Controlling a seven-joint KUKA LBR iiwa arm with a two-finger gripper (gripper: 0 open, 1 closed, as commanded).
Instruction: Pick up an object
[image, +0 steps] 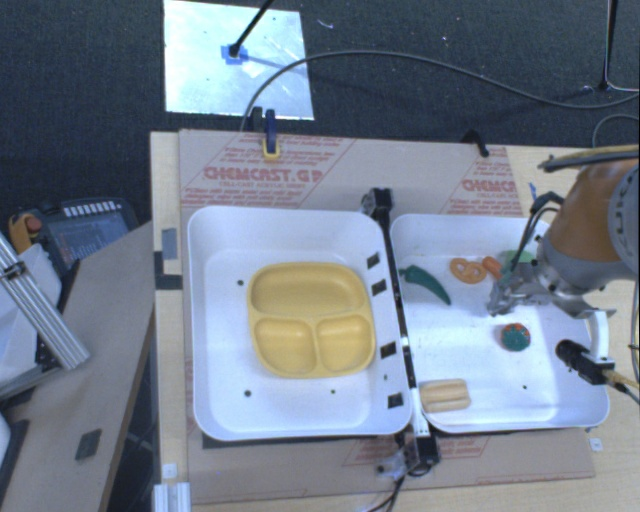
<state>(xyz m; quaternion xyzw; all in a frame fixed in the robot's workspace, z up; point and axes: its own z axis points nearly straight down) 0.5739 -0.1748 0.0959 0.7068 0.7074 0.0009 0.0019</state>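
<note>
The right bin (560, 405) holds several small objects. A dark green pepper (427, 283) lies near its left wall, with an orange pretzel (463, 268) and a small orange piece (490, 266) beside it. A green and red ball (515, 336) sits mid-bin, and a tan bread roll (445, 394) lies at the front left corner. My gripper (499, 302) reaches down from the right, just above the ball and right of the pretzel. A light green object (512, 260) is partly hidden behind the gripper.
The left bin (215, 300) carries a yellow divided plate (308, 318). A black divider with clips (390, 300) runs between the bins. The grey and orange arm (590, 225) overhangs the right bin's far right side. A black fitting (580, 360) sticks out near the right wall.
</note>
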